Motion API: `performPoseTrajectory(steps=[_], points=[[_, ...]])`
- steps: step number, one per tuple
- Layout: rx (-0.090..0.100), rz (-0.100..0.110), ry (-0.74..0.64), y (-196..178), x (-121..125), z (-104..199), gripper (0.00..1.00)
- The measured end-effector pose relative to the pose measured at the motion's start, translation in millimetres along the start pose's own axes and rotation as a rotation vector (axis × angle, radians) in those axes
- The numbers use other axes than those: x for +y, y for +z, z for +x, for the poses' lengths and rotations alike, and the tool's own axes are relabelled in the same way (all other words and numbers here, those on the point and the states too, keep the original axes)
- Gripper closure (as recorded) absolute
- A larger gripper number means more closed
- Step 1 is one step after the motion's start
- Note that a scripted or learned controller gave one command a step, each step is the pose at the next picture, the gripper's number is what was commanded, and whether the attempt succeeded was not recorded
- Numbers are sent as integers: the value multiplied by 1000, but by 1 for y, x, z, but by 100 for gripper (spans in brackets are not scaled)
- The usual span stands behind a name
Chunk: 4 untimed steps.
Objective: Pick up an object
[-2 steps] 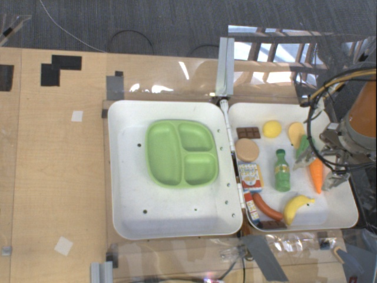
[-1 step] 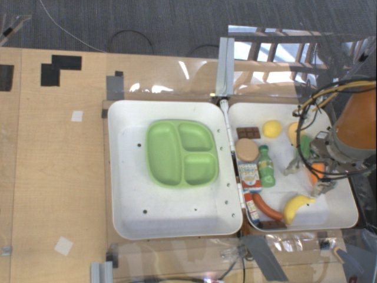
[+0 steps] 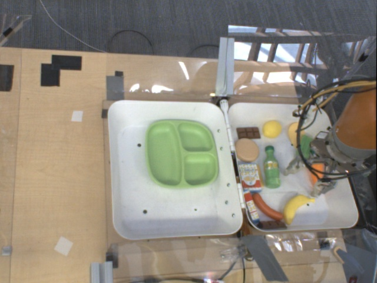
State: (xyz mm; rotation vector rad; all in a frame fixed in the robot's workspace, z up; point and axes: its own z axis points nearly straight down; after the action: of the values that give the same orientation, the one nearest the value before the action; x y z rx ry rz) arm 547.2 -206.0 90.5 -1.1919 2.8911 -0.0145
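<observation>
A pale wooden bench (image 3: 53, 175) is seen from above, and two shallow white plastic bins are set on it side by side. The left bin (image 3: 135, 217) is occupied by a light green plastic tray with three compartments (image 3: 181, 152), lying flat near the bin's middle. The right bin (image 3: 341, 214) is crowded with small toy foods. The grey arm with the orange band (image 3: 357, 122) is reached in from the right edge and is lowered over the right side of that bin; its two-finger gripper (image 3: 318, 173) is found just above a small orange object (image 3: 317, 168), partly hidden by it. Whether anything is gripped cannot be told, as the tip is obscured by cables and the wrist. A yellow plastic banana (image 3: 297, 206) is lying near the bin's front, just below the gripper. A red sausage (image 3: 266, 207) is placed beside it at a slant, next to a small printed carton (image 3: 250, 177). A green bottle (image 3: 271, 167) is laid between the carton and the gripper. A tan round disc (image 3: 247, 151), a brown chocolate bar (image 3: 248, 133) and a yellow lemon (image 3: 271, 128) are grouped toward the back
</observation>
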Motion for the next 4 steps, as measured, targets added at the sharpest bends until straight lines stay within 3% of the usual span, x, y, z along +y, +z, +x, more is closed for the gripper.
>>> performPoseTrajectory(steps=[1,2,3,4], points=[[-3,5,206,-1,60,-70,0],[2,-3,437,3,-23,-85,0],[2,-3,412,1,2,-34,0],[1,0,342,0,0,1,0]])
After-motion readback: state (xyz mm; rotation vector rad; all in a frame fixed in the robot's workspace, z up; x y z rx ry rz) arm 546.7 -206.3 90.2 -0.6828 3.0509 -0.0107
